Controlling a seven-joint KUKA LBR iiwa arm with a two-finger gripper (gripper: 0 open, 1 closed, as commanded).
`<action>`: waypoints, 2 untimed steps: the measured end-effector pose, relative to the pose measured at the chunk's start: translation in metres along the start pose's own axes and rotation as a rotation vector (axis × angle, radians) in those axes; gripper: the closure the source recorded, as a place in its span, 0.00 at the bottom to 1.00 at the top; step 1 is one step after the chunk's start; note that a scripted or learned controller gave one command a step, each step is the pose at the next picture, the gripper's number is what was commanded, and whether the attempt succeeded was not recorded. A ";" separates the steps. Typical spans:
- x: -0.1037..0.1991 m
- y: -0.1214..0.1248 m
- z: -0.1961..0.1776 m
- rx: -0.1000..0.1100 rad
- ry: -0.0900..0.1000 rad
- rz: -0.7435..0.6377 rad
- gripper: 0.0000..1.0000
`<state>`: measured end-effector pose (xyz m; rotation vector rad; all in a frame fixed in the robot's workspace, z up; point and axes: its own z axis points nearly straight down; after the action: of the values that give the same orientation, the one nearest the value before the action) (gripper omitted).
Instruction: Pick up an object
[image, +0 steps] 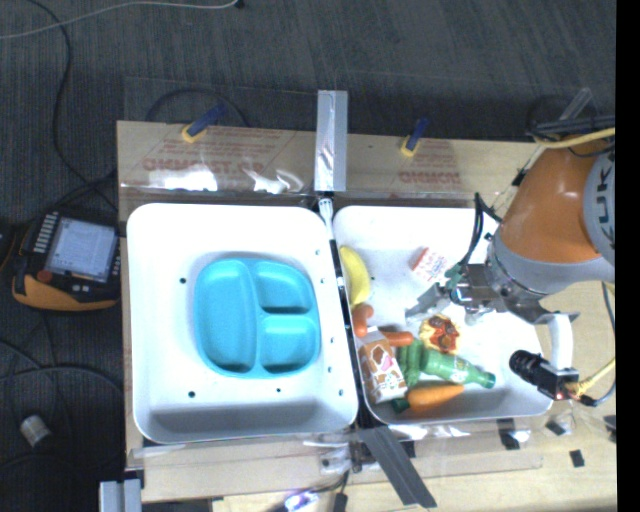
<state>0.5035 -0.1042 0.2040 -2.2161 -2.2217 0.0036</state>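
A: What lies in the left half of the frame?

B: A white bin (150, 330) holding a blue divided tray (258, 313), flat at its middle.

A: And the right bin (400, 225)?

B: Its objects crowd the lower left part. A yellow banana (355, 275) lies along the left wall near the divider. Below it is a small orange-red piece (361, 320), then a brown packet (382, 367) with a printed face. A green bottle (450, 368) lies on its side, neck toward the right, and an orange carrot (434, 397) lies just below it, near the bottom wall. A small red-and-white packet (428, 264) sits apart, toward the upper middle of the bin.

A: Where is the arm?

B: It enters from the right edge, its orange band (553, 205) over the bin's upper right corner. The gripper (452, 297) hangs low over the middle of the right bin, just above a yellow-and-red wrapper (440, 333) that touches the bottle.

A: Is the pincer holding anything?

B: I cannot tell; the angle hides how it stands, and nothing is plainly seen in its grasp.
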 end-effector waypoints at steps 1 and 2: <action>-0.028 -0.009 0.053 0.000 0.000 -0.033 0.00; -0.058 0.024 0.109 -0.022 -0.003 -0.072 0.00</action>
<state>0.5273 -0.1625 0.0949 -2.1463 -2.3128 -0.0182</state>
